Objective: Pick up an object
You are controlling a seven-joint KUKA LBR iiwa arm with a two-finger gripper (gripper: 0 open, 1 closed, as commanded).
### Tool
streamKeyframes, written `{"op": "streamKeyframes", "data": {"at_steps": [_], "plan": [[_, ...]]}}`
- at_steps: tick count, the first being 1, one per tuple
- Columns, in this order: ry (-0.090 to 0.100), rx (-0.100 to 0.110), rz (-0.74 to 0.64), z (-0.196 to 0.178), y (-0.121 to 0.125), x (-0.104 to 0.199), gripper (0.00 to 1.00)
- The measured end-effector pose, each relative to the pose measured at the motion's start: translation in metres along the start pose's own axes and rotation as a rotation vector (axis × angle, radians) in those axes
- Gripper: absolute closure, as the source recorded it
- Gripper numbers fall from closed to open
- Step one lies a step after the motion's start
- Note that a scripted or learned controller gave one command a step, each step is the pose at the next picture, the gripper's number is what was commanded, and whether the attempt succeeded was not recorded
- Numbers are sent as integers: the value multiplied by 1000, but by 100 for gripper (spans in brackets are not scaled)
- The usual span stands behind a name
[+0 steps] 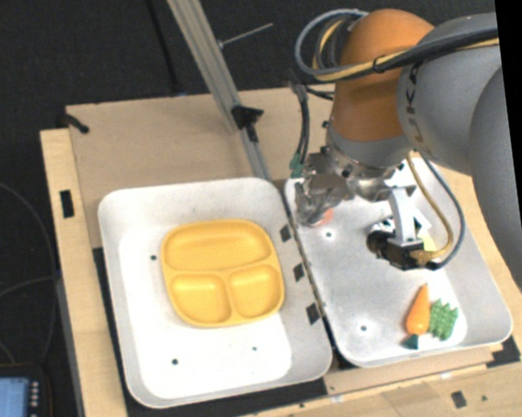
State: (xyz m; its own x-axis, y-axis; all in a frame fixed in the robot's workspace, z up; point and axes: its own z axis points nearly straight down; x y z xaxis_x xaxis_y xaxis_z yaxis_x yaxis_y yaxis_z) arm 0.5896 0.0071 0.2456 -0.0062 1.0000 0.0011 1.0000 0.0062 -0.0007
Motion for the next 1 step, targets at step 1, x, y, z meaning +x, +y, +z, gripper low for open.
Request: {"op": "streamKeyframes", "data": {"at_steps": [1], "plan": [[0,-2,-2,-1,13,57,100]]}}
